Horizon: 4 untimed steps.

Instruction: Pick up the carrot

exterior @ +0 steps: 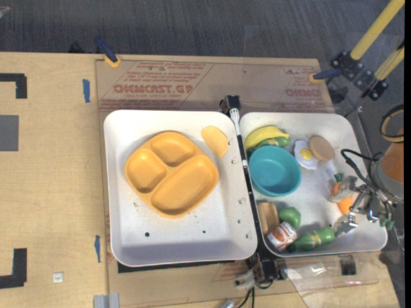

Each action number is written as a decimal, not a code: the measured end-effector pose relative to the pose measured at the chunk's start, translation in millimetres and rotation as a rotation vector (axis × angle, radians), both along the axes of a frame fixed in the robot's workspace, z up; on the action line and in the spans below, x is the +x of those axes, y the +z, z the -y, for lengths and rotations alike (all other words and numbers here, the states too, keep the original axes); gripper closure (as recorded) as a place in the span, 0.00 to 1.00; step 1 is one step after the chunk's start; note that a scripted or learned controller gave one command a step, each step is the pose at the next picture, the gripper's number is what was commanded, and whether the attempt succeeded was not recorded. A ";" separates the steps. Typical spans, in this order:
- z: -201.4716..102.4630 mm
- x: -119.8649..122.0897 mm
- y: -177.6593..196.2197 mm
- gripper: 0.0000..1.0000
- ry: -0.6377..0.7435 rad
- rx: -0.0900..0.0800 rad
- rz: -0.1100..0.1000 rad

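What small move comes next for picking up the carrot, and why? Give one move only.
Probably a short descent straight onto the carrot. The end effector sits at the right bin's right side with the orange carrot right beside it, but the view does not show the carrot gripped.

- My arm (393, 165) comes in from the right edge of the camera view, with only its last stretch showing.
- The orange band above my wrist sits at that right edge.
- My end effector (357, 205) hangs low at the right side of the view, its metal parts pointing leftward and down.
- Dark cables loop around my wrist, just above the end effector.
- My wrist is tilted, not straight down.
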<state>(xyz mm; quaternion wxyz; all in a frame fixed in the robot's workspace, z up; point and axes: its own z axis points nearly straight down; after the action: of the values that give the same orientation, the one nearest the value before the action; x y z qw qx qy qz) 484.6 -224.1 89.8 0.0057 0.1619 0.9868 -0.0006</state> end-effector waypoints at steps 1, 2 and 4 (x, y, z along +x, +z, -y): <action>0.6 4.3 13.8 1.00 0.002 -0.006 0.013; -0.1 3.7 12.3 0.00 0.002 -0.004 0.010; -53.6 49.7 1.8 1.00 0.388 -0.008 0.006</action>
<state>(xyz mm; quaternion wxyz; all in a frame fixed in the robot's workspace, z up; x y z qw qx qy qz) 534.3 -170.5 91.5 0.0091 -0.0315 0.9995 -0.0029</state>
